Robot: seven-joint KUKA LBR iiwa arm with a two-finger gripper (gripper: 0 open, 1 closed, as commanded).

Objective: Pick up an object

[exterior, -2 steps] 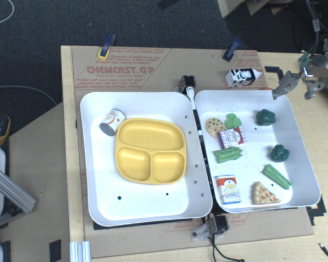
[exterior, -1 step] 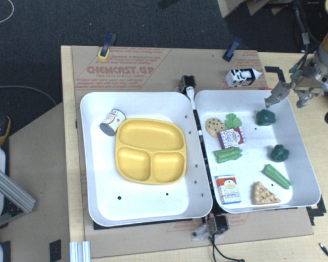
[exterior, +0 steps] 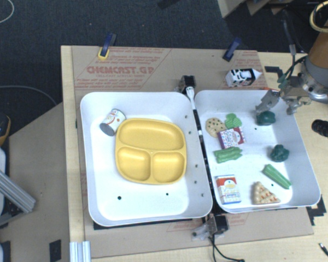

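Gripper [exterior: 279,101] sits at the 1 o'clock corner of the right bin [exterior: 309,162], fingers spread wide w/ nothing between them. One fingertip is touching or just above a dark green round toy [exterior: 265,118], which lies on the bin floor right at the gripper's 7 o'clock; can't tell which.

Rest of that bin, going outward: another dark green lump [exterior: 279,153] at 3 o'clock, long green veg [exterior: 276,176] below it, pizza slice [exterior: 264,194] at 5 o'clock, small red/white carton [exterior: 228,189] at 7. Cookie [exterior: 214,126], light green leafy bit [exterior: 233,120], maroon packet [exterior: 230,138] & green pea pod [exterior: 228,155] cluster on the 9–11 o'clock side.

Left bin [exterior: 98,201] has a yellow divided tray [exterior: 151,150] in the middle, small cup [exterior: 112,121] tipped over at its 10 o'clock. Black/white cow-print thing [exterior: 242,77] lies on the bench, beyond the right bin's 12 o'clock edge.
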